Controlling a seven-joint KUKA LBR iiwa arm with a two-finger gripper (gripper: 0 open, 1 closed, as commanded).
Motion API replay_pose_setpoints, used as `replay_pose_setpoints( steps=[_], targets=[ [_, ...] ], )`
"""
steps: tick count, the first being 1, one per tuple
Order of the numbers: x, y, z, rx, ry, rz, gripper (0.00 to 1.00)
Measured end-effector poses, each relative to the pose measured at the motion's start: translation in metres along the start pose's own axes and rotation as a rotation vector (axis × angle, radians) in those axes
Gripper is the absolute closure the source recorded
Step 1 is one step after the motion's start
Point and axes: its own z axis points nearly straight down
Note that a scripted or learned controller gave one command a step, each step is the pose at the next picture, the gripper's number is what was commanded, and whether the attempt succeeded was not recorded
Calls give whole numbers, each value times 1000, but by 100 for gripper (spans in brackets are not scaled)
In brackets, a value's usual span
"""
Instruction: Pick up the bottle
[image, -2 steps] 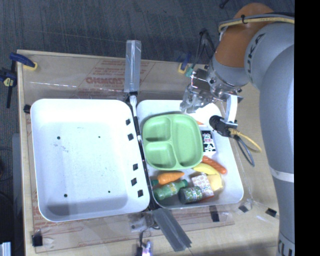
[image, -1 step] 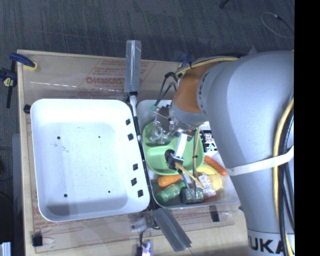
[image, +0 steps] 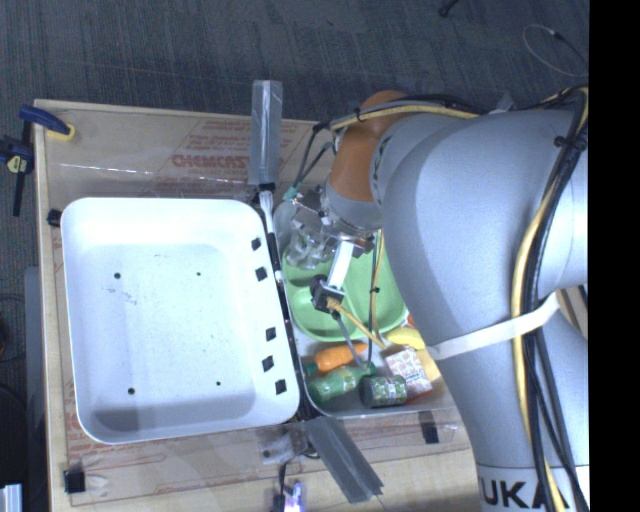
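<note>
My arm (image: 480, 250) fills the foreground, over the right bin (image: 330, 405). Left bin (image: 160, 300) sits alongside on the desk (image: 150, 140). Gripper (image: 312, 240) low at the green bowl (image: 310, 315); grip state unclear. Pick not done: bottle (image: 335, 383) lies on its side at the bin's near end, green, dark-capped, beside a carrot (image: 335, 357).

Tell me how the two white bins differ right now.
1. The left bin is in full view from rim to rim; the right bin is mostly covered by the arm.
2. The left bin's floor shows bare white; the right bin holds a clutter of things, among them a green bottle and an orange piece.
3. The gripper hangs over the right bin, not the left bin.
Both are shallow, white and set side by side.
</note>
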Motion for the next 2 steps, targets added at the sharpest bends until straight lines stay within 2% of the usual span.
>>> replay_pose_setpoints(
  steps=[1, 2],
  targets=[
    [-1, 16, 0, 0, 2, 261, 100],
    [66, -35, -100, 2, 1, 699, 100]
  ],
)
